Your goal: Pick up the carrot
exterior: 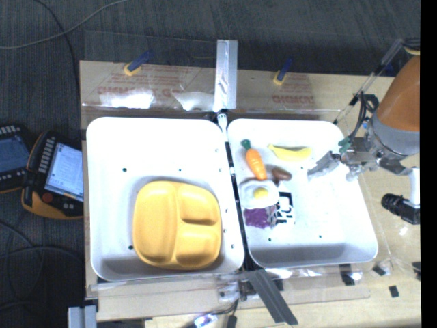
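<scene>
We see the small orange plastic carrot with a green top (pixel 254 161) lying in the right-hand shallow white bin (pixel 328 241), close to that bin's left wall and toward its far end, its green tip pointing away from us. Just beside it, to the right, sits a small brown oval toy (pixel 280 175), and beyond that a yellow banana-shaped piece (pixel 289 152). Directly nearer to us lie a white fried-egg toy with a yellow yolk (pixel 259 195) and a purple piece (pixel 257 216) touching it.

The grey two-finger gripper (pixel 319 167) hangs over the right part of the same bin, well apart from the carrot, with nothing between its fingers as far as we can make out; how wide the jaws stand we cannot tell.

In the left-hand white bin (pixel 116 149) rests a yellow divided plastic tray (pixel 177 223).
</scene>
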Tool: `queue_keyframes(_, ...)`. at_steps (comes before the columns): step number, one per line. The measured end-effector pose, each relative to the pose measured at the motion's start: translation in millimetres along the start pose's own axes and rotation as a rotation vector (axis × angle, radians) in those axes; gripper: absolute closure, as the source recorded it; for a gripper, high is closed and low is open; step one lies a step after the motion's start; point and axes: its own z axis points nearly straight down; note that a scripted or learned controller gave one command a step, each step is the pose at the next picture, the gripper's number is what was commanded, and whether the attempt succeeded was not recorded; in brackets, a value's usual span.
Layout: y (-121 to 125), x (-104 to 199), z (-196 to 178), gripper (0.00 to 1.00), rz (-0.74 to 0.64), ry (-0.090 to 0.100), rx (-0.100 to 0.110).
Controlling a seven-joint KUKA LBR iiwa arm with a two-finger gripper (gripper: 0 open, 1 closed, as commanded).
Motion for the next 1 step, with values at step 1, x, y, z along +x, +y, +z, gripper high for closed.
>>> queue_keyframes(1,16.1,63.4,-69.4,0.0,0.099,-0.003,-0.001)
